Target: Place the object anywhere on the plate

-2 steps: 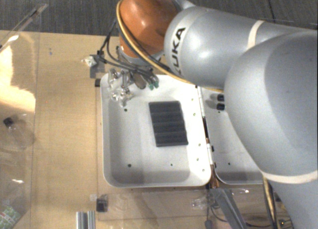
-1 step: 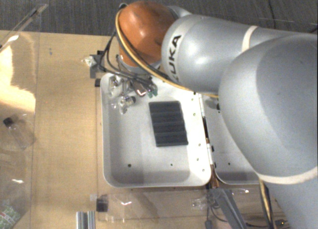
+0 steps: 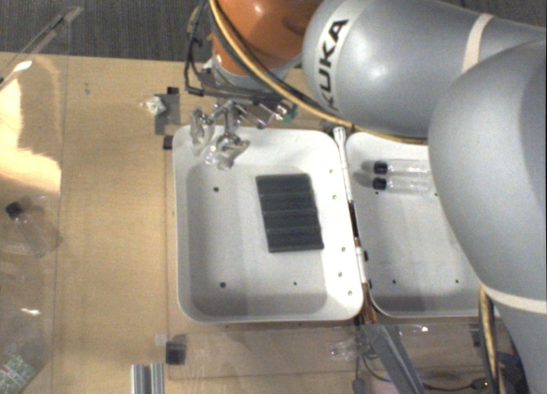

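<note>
Hovering above the far left corner of the left bin (image 3: 184, 238), the gripper (image 3: 219, 140) hangs from the grey arm (image 3: 385, 50) that reaches in from the right. Whether it is parted or closed cannot be told from this angle. A pale translucent shape (image 3: 224, 155) sits right beneath it, just inside the bin's corner. It may be a clear object in its grasp or simply part of the tool, and the view does not settle which. A dark ribbed plate (image 3: 291, 213) lies flat in the middle of the same bin, well apart from the gripper. Two clear black-capped tubes (image 3: 402, 177) lie side by side in the far part of the right bin (image 3: 410, 298); these look the likeliest things to place if nothing is being carried. The step in hand is probably either a carry to the plate or a move to a pick. To do it well, travel high enough to clear the rims between the bins, centre over the plate, lower until the object rests on the ribs, and release low so a round tube cannot roll off.
</note>
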Motion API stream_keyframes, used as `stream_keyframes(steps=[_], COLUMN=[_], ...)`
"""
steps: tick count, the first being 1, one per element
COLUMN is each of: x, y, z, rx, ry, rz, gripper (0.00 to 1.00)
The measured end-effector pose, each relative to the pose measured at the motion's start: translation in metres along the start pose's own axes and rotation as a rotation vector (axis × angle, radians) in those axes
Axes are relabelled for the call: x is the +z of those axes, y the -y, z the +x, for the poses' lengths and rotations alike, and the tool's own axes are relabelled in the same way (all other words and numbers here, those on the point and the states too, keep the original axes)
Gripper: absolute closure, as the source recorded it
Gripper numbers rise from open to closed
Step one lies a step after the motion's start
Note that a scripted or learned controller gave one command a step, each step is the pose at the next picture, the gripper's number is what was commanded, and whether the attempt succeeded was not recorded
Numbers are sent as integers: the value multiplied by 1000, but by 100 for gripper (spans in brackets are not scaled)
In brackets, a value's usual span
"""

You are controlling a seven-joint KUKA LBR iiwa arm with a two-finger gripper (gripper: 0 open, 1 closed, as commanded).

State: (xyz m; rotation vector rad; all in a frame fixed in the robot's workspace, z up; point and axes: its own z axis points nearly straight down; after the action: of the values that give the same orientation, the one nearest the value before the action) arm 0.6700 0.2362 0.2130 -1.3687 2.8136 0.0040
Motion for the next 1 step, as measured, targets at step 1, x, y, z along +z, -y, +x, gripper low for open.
stream_keyframes(steps=[1], x=[-8], y=[-1], z=[29], rx=[-612], ry=[-1], rz=[-3], gripper=[100])
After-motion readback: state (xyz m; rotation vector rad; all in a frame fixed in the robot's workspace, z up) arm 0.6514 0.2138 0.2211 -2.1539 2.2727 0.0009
